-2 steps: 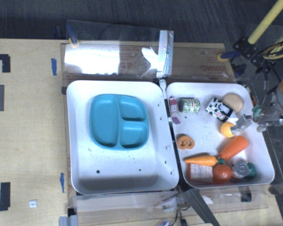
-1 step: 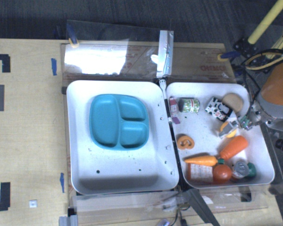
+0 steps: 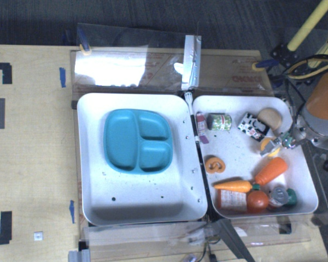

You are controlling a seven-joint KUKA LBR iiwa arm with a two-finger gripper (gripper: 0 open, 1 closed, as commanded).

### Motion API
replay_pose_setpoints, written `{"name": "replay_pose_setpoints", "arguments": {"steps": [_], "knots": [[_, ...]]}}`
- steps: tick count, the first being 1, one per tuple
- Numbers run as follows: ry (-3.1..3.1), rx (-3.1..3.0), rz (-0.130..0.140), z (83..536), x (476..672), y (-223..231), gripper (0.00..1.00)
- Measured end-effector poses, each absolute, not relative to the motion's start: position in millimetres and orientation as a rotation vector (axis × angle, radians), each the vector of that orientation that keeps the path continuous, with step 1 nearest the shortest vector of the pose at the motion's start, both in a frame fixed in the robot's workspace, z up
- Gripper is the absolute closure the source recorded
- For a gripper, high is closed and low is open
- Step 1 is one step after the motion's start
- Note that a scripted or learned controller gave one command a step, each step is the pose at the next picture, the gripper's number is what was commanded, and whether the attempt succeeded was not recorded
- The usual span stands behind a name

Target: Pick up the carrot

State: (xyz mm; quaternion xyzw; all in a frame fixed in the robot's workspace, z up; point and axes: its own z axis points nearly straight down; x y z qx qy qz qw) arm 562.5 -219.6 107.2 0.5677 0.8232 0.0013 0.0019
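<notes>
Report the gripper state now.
Gripper: cannot be told; it sits just above the larger carrot in the right bin, nothing visibly held.

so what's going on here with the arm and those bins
A KUKA arm reaches in from the right over the right bin, with its gripper low near the bin's upper right area, just above a carrot. A second carrot lies nearer the bin's front, next to a tomato. Nothing shows between the fingers, so no carrot has been picked up yet. A small can, a pretzel and other bits share that bin. The left bin holds a blue divided plate.
</notes>
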Motion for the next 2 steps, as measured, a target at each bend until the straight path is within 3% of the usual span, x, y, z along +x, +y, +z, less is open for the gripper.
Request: {"name": "replay_pose_setpoints", "arguments": {"steps": [1,2], "knots": [[2.592,1.752,0.01,222,591.7,-158,1.0],[2.438,1.978,0.003,217,667.8,-119,1.0]]}}
